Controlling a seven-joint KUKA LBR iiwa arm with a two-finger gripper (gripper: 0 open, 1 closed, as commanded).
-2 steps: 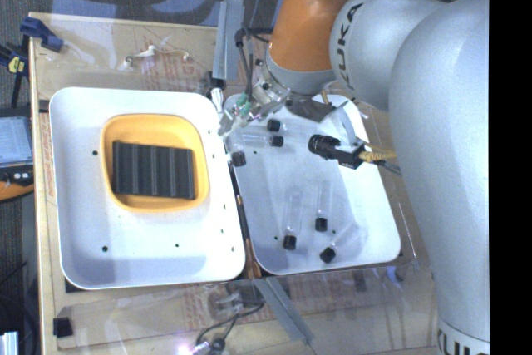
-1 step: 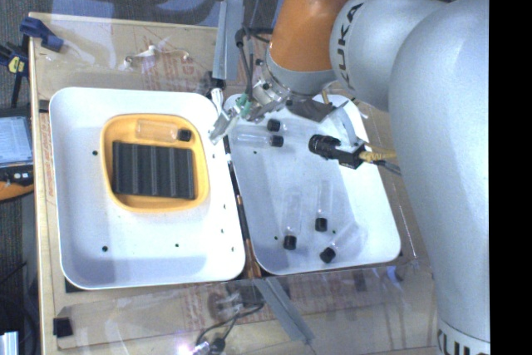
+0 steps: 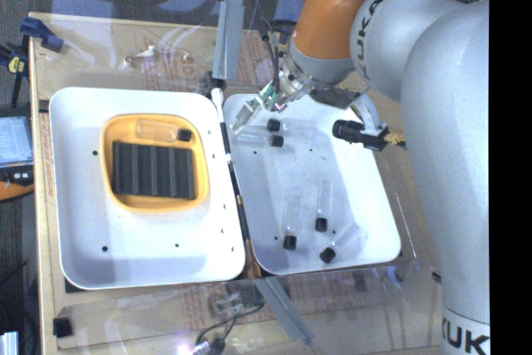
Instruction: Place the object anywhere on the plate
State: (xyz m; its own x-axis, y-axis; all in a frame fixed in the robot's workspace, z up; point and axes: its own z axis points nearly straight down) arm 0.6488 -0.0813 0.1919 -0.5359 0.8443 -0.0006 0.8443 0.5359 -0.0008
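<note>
A yellow plate (image 3: 155,160) with a dark ribbed insert lies in the left bin (image 3: 83,245). One clear vial with a black cap (image 3: 162,130) rests on the plate's far rim area. Several more clear, black-capped vials lie in the right bin (image 3: 374,204): two near its far left corner (image 3: 275,134) and three towards the front (image 3: 321,212). My gripper (image 3: 264,101) hangs over the far left corner of the right bin, just above the two vials there. Nothing can be made out between its tips.
The grey arm with its orange band (image 3: 332,12) covers the far right of the bench and part of the right bin's far edge. A black fitting (image 3: 359,132) sticks out over that bin. A raised divider (image 3: 231,179) separates the bins.
</note>
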